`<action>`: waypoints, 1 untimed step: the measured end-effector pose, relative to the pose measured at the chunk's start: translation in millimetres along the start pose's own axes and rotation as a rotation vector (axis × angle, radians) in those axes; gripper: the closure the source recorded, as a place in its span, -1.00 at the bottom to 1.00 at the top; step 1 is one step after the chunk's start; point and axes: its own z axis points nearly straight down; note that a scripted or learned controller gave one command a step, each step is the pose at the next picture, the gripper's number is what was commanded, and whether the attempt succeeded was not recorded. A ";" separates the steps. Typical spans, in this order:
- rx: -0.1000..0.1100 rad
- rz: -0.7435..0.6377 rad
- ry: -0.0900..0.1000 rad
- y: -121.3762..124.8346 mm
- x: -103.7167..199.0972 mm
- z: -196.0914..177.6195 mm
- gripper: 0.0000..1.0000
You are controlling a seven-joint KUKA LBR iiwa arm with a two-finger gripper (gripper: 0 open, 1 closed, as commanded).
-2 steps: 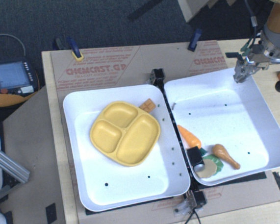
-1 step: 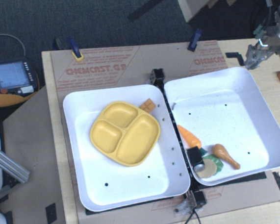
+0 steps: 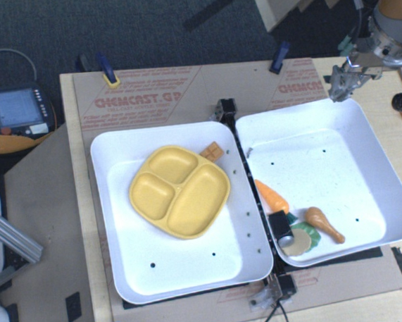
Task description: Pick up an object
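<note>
My gripper point(image 3: 340, 88) hangs at the far right corner of the right bin point(image 3: 326, 137), above its rim, with nothing visible between its fingers. In the right bin's near left part lie an orange carrot point(image 3: 272, 196), a tan drumstick-shaped toy point(image 3: 324, 223), a green and beige round piece point(image 3: 300, 240) and a small black block point(image 3: 279, 223). The left bin point(image 3: 125, 256) holds a yellow divided plate point(image 3: 180, 191) with a small brown block point(image 3: 212, 151) at its far edge.
A cardboard sheet point(image 3: 152, 91) lies under both bins. A blue and yellow clamp point(image 3: 107, 72) and a blue clamp point(image 3: 279, 57) sit at its far edge. A teach pendant point(image 3: 14, 114) rests off the bench to the left.
</note>
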 end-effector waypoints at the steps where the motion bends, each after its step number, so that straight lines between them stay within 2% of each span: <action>1: 0.004 0.000 0.001 -4.1 49.5 19.1 1.00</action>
